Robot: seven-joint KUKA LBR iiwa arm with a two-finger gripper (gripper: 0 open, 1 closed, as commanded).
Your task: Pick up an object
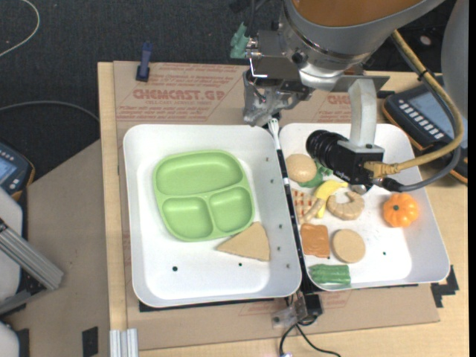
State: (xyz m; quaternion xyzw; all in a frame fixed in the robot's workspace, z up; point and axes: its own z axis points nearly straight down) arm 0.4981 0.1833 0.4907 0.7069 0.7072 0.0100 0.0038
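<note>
From my seat I cannot tell how the jaws of the gripper [262, 117] stand. It hangs over the bins' back edge; the toy food [327, 222] crowds the right bin [424, 255], so a descent could nudge neighbours or pinch nothing.

You see the bench [186, 84], topped with brown printed board, carrying two white bins side by side: the left bin [141, 199] and the right bin [424, 255], their inner rims touching.
</note>
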